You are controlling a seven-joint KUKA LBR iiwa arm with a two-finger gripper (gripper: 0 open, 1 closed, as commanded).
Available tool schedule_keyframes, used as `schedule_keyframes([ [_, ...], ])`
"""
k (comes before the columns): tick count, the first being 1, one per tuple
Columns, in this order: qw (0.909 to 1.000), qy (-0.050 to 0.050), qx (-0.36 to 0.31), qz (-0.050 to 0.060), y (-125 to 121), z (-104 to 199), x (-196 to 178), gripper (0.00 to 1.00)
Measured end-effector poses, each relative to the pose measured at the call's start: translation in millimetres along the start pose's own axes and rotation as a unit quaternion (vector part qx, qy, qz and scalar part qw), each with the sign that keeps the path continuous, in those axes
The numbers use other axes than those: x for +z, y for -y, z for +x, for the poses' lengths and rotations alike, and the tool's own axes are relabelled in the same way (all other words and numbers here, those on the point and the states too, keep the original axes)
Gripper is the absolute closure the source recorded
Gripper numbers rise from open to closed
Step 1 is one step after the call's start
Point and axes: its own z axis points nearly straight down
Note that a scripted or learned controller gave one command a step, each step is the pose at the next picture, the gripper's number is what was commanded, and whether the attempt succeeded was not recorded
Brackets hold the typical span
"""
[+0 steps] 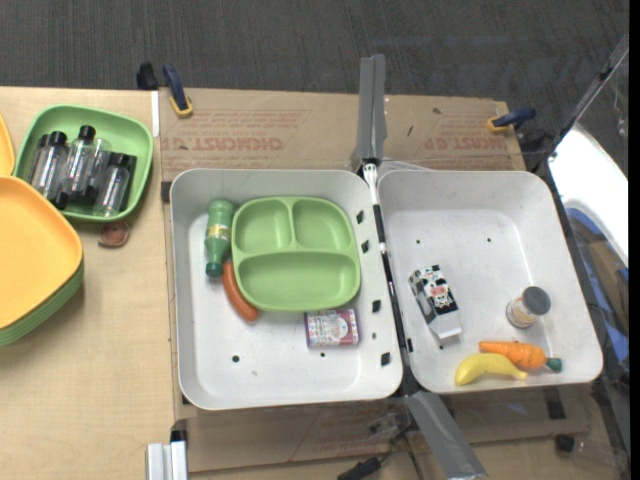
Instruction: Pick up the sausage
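The sausage (239,292) is a reddish-orange link lying in the left bin (195,358). It rests against the lower left edge of a green divided plate (296,251), which partly overlaps it. A green bottle (217,236) lies just above the sausage, along the plate's left side.
A small pink packet (331,328) lies below the plate. The right bin (480,218) holds a milk carton (436,303), a small can (527,307), a carrot (518,354) and a banana (489,370). Left of the bins are a green tray of bottles (84,164) and stacked orange plates (35,258).
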Motion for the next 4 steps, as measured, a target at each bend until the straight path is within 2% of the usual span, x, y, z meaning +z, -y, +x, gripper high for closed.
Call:
schedule_keyframes([
  [1, 0.9831, 0.0, -0.183, -0.001, -24, 14, 8, 1.0],
  [2, 0.9721, 0.0, -0.235, -0.001, -32, 12, -9, 1.0],
  [3, 0.9373, 0.0, -0.348, -0.001, -28, 2, -9, 1.0],
  [4, 0.8748, 0.001, -0.484, -0.003, -47, 11, -14, 1.0],
])
